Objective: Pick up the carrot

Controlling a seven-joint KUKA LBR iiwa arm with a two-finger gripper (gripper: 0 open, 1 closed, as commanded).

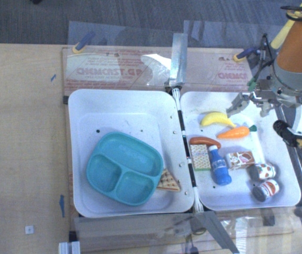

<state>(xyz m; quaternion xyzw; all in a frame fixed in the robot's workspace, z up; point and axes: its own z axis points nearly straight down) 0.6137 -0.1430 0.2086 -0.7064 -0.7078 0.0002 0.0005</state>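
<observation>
Two shallow white bins are sitting side by side on the table. The left bin is holding one teal divided plate with three compartments, and one waffle-patterned wedge is lying just beside the plate's near right edge.

The right bin is carrying eight small things. One carrot, orange with a green tip pointing right, is lying in the far half of that bin, just near of one yellow banana. Near of those, one red sausage is lying close to the bin's left wall, with one square cracker-like block below it and one blue bottle just right of that. One small carton is lying right of the bottle, and two small cans are lying toward the near right corner.

The arm is reaching in from the right, and its hand is hanging over the far right part of the right bin, above and apart from the carrot. Its fingers are standing spread, gripping nothing.
</observation>
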